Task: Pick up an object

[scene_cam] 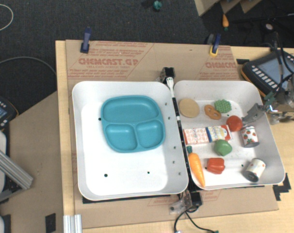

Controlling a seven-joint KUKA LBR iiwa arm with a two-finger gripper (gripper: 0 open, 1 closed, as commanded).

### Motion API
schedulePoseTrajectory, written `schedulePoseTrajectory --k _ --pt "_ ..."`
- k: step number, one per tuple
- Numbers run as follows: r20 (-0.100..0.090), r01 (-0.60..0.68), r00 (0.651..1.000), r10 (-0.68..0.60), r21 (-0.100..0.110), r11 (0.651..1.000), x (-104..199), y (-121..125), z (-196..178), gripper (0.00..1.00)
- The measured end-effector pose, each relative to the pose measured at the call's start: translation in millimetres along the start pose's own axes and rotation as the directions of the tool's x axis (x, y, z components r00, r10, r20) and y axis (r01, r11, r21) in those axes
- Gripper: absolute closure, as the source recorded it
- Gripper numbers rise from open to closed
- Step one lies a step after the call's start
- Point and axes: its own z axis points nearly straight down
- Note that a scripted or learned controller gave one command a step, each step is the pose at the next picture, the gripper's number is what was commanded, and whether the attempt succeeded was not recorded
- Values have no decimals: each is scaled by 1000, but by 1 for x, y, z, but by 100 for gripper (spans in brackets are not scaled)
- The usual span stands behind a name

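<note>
Gripper (257, 111) sits at the right bin's (278, 154) far right edge, near the red tomato (235, 124); you cannot tell its opening. Risk, as I judge it: items are packed close, so you may nudge a neighbour or close on nothing. Right bin also holds carrot (196, 169), green pepper (222, 147), small cup (254, 169). Left bin (86, 144) holds a teal divided tray (132, 123).
</note>
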Motion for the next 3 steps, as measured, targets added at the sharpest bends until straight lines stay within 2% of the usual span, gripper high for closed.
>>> schedulePoseTrajectory --k 1,2,3 --pt "3 4 1000 -4 -7 1000 -9 100 62 0" --pt "-7 1 1000 -1 -6 1000 32 27 146 0" --pt "1 1 1000 -1 -15 1000 27 30 131 100"
